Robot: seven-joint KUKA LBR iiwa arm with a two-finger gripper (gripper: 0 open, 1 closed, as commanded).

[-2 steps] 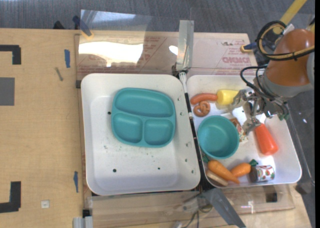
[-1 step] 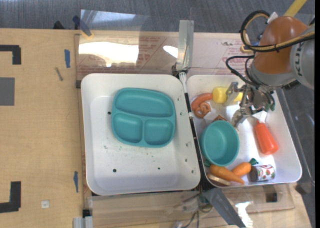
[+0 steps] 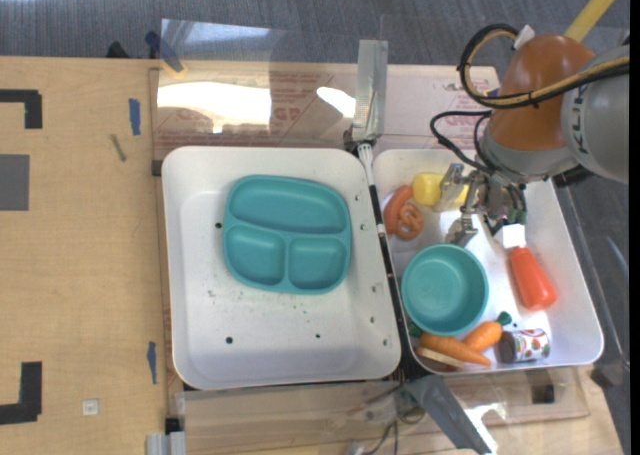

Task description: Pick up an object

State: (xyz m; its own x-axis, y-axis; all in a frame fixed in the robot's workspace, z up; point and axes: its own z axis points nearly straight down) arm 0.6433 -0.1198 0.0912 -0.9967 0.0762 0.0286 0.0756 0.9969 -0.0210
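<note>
Camera view. Two white bins side by side on the bench. Left bin (image 3: 190,273): a teal divided plate (image 3: 287,233) lies flat in its middle, three compartments up.

Right bin (image 3: 580,313): teal bowl (image 3: 444,288) upright near the centre, toward the front edge. Two carrots (image 3: 465,343) lie along the front edge, touching the bowl's rim. A small patterned cup (image 3: 527,345) on its side in the front right corner, just beside the carrots. An orange bottle with white cap (image 3: 528,270) lies along the right edge. A yellow piece (image 3: 428,188) and an orange-red curled toy (image 3: 403,213) sit near the back left corner.

Arm enters from the right; gripper (image 3: 478,211) hangs over the back of the right bin, between the yellow piece and the bottle. Fingers point down, slightly apart, nothing between them.
</note>
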